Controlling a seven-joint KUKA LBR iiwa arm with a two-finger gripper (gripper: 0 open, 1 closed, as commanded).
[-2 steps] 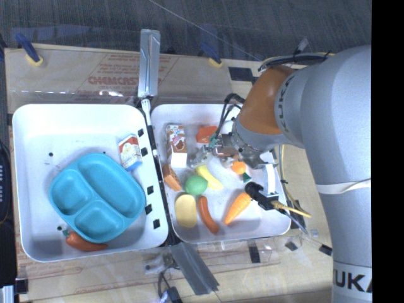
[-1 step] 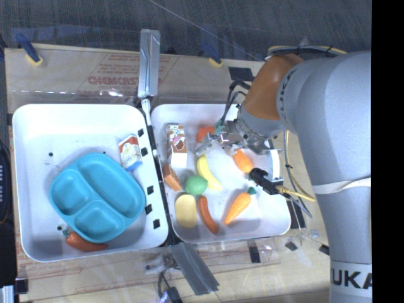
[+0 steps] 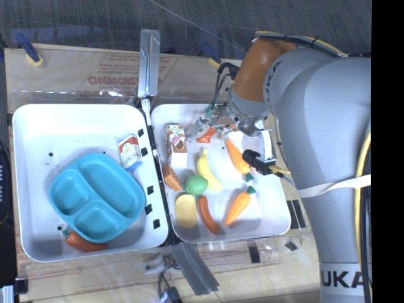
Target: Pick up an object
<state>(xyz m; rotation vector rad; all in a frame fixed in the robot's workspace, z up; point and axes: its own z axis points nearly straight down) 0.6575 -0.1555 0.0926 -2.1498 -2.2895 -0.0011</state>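
The gripper sits low in the right bin, over a small red item beside the carton; finger state cannot be determined.

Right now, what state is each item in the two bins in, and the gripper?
Blue divided tray: lying flat in the left bin, nothing in its compartments.
Small carton: left bin, leaning at the tray's edge.
Carton: right bin, lying by the divider.
Banana: lying flat.
Green ball: resting beside the banana.
Two carrots: lying loose.
Gripper: low over the right bin's far end, grip unclear.
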